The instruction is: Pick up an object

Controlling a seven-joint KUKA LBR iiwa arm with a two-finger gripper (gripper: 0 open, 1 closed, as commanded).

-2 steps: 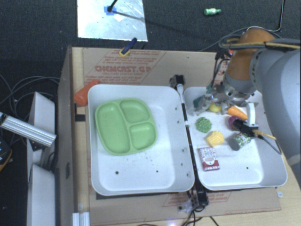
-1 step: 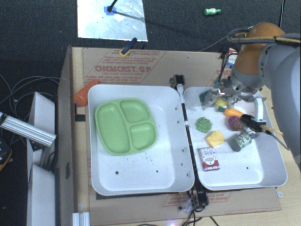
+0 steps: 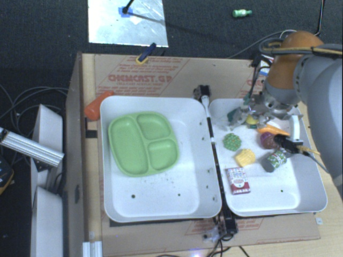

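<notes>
Several small toys crowd the right white bin (image 3: pixel 311 197); the grey arm's gripper (image 3: pixel 252 114) hovers low at its far end, probably choosing one. A bumpy green ball (image 3: pixel 232 141) lies just below it.

In the right bin (image 3: pixel 308 189), a green knobbly ball (image 3: pixel 232 141) lies toward the left edge, a yellow corn-like piece (image 3: pixel 245 157) just below it, a red-and-white packet (image 3: pixel 238 180) flat nearer the front edge, and a purple round piece (image 3: pixel 267 139) and small tilted can (image 3: pixel 274 160) further right.
</notes>
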